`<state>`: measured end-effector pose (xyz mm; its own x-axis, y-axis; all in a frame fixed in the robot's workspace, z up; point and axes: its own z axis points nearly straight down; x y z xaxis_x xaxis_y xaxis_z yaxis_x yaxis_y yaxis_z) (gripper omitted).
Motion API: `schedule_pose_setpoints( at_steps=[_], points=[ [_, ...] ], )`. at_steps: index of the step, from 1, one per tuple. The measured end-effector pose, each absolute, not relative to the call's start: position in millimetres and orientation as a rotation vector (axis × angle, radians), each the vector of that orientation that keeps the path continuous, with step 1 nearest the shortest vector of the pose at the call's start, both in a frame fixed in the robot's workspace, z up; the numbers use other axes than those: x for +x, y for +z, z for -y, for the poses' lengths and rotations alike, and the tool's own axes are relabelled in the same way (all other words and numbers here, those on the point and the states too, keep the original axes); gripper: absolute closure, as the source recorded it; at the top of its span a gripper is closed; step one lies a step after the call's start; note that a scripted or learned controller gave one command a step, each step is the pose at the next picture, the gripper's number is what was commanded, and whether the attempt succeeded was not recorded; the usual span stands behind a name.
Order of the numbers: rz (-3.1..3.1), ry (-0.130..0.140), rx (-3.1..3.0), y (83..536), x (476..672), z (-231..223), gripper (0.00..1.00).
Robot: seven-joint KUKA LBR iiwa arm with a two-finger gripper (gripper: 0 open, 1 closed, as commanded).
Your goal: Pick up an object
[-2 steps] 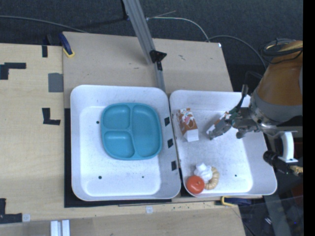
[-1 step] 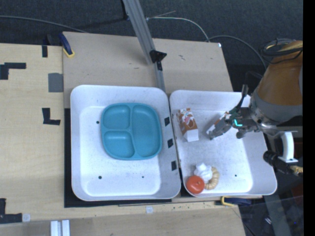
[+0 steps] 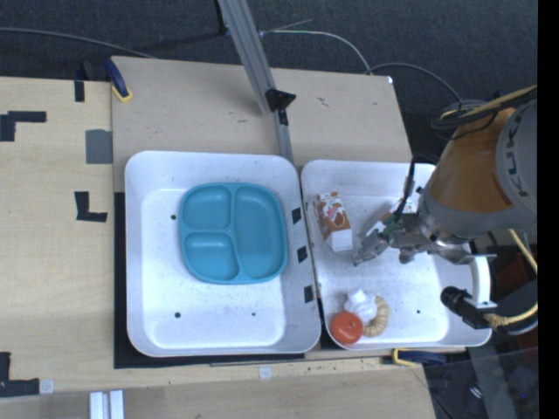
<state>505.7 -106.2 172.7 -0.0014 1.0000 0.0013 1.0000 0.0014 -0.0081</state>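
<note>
In the right bin [image 3: 410, 326] a small brown-and-white carton [image 3: 333, 220] lies near the divider. A red ball [image 3: 347, 327] rests at the bin's front edge, touching a white-and-tan toy [image 3: 368, 309]. My gripper [image 3: 371, 245] hangs low over the middle of this bin, just right of the carton and above the ball. Its dark fingers [image 3: 363, 252] point left toward the carton, and nothing shows between them. The arm's orange band [image 3: 472, 168] is behind it at the right.
The left bin [image 3: 153, 321] holds a blue divided plate [image 3: 233, 232]. A grey metal pole [image 3: 251, 46] slants in from the top to the bins' back edge. Cables trail at the right by the arm.
</note>
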Motion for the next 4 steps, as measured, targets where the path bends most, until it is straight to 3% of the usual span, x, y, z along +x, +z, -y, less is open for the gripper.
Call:
schedule_pose_setpoints(
  at_steps=[2,3,4],
  points=[
    [2.222,0.003,-2.220,88,499.8,114,0.00],
    [2.221,0.002,-2.218,99,499.8,113,1.00],
    [2.225,-0.003,-2.222,162,502.4,112,1.00]
  ],
)
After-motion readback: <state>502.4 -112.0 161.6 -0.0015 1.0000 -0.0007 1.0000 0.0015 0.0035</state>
